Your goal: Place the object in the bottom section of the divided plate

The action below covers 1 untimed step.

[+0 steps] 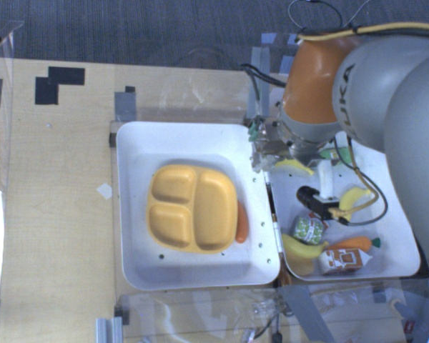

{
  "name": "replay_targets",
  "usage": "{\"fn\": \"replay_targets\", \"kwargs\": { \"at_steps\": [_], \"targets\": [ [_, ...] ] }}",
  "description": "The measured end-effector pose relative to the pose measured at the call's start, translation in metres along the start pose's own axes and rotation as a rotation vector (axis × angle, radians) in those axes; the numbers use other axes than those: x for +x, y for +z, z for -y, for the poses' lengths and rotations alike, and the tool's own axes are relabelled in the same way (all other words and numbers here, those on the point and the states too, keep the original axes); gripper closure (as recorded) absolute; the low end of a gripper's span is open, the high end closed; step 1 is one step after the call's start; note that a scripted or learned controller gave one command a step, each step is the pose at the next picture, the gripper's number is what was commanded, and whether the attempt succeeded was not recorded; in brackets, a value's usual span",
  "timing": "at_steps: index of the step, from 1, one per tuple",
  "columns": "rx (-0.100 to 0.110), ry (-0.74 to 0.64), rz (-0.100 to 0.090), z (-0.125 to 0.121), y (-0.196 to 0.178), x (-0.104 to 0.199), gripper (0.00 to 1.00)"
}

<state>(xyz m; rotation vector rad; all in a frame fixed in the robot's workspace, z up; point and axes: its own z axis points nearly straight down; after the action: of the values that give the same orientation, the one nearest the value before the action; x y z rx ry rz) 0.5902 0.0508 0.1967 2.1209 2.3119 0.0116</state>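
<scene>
The yellow divided plate (193, 207) lies in the left white bin (136, 191), with one long section on its right and two smaller ones on its left. An orange carrot-like piece (241, 221) rests against the plate's right edge, on the bin floor. My gripper (266, 147) hangs under the orange wrist band over the divide between the two bins, at the back of the right bin (400, 249). The arm covers most of it. A small yellow piece (294, 166) shows just below the wrist.
The right bin holds a banana (299, 251), a green-labelled can (309, 229), an orange carrot (352, 244), a brown and white carton (341, 261) and another yellow fruit (353, 196). The arm's bulk covers the bin's back right.
</scene>
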Motion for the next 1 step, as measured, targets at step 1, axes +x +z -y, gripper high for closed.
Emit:
{"fn": "replay_targets", "kwargs": {
  "at_steps": [1],
  "targets": [
    [0.006, -0.005, 0.001, 0.0218, 0.0319, 0.0653, 1.0]
  ]
}}
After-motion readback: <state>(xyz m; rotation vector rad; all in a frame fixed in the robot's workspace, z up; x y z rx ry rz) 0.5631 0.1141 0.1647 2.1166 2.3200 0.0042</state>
